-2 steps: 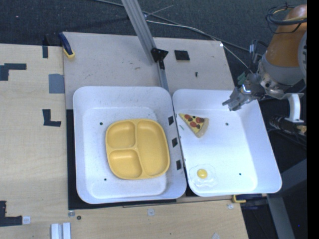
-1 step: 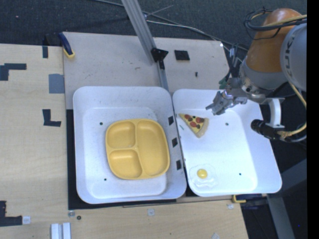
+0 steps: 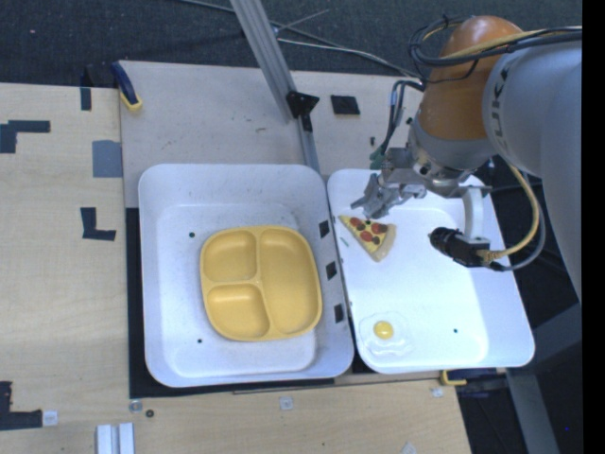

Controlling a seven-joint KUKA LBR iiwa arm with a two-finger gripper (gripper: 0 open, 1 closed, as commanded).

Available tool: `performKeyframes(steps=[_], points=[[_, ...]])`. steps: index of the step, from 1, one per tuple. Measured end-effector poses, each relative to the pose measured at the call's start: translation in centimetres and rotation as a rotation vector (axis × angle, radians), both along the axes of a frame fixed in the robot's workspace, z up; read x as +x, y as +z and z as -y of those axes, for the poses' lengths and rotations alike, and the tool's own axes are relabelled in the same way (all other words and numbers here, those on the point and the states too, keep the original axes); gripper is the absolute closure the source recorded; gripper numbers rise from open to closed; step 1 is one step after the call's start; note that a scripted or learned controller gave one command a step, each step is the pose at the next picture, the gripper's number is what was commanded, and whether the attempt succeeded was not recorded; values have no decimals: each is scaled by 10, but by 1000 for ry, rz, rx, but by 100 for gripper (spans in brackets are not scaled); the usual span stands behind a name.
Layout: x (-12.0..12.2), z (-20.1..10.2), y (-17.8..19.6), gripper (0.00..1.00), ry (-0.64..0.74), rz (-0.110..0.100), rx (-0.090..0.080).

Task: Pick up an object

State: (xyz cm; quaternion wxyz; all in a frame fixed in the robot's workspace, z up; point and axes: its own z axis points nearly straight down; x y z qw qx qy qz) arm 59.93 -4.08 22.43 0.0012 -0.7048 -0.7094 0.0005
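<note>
Tool [image 3: 375, 201] sits upper-centre-right of frame, low over the top left corner of the right bin [image 3: 473, 348]. Finger tips look slightly apart, gap narrow, nothing between them that I can see. Tips are just above the crust end of the pizza slice [image 3: 371, 236], very close to it, maybe touching; can't tell contact from this angle. Slice is not held, it lies flat on the bin floor.

Pizza slice: toy, triangular, red dots on yellow, point aimed toward lower right. Located in upper left part of the right bin, near the wall shared w/ the left bin.

Other stuff in the right bin: fried egg toy [image 3: 385, 333], lower left area of the bin, well apart from the slice. A black fitting w/ yellow cable [image 3: 460, 246] hangs off the arm to the right of the slice, over mid bin.

Left bin [image 3: 165, 282], centre of frame: yellow divided plate [image 3: 259, 282], three compartments, lying flat in the bin's mid-to-lower right part.

Arm [image 3: 473, 74] comes in from upper right, orange band on top, grey body fills the right edge. Cables loop round the wrist.

Obstructions: metal pole [image 3: 269, 50] slants from top centre down to the gap between the bins, ending just left of the tool. Bin wall is right beside the slice. Counter [image 3: 57, 253] w/ dark tape marks at left.
</note>
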Motion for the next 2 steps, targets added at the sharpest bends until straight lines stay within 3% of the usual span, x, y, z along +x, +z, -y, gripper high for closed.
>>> performKeyframes(steps=[1, 2], points=[[-9, -59, 1, 100, 1, 0, 0], [-1, -114, 10, 100, 1, 2, 1]])
